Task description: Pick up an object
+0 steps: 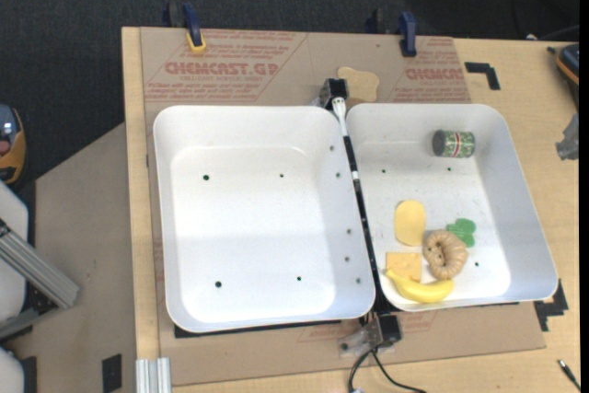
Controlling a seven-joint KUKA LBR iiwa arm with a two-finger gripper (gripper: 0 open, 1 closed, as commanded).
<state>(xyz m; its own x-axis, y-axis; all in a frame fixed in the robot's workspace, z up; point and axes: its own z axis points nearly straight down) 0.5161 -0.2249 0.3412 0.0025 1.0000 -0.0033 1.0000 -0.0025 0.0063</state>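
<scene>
In the right bin (pixel 520 189), toward 1 o'clock: a green-banded can (pixel 454 143) on its side. Toward 6 o'clock, bunched close: banana (pixel 421 291), brown coiled pastry (pixel 444 254), yellow oval (pixel 410 221), green piece (pixel 464 230). At the view's 3 o'clock edge, a grey bit of the gripper (pixel 569 143); apart or together, cannot tell.

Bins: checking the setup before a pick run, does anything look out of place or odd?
One thing: a pale, flat object lies on the bench behind the bins, outside both. In the right bin, the can lies on its side, apart from the toys clustered at the front.
</scene>
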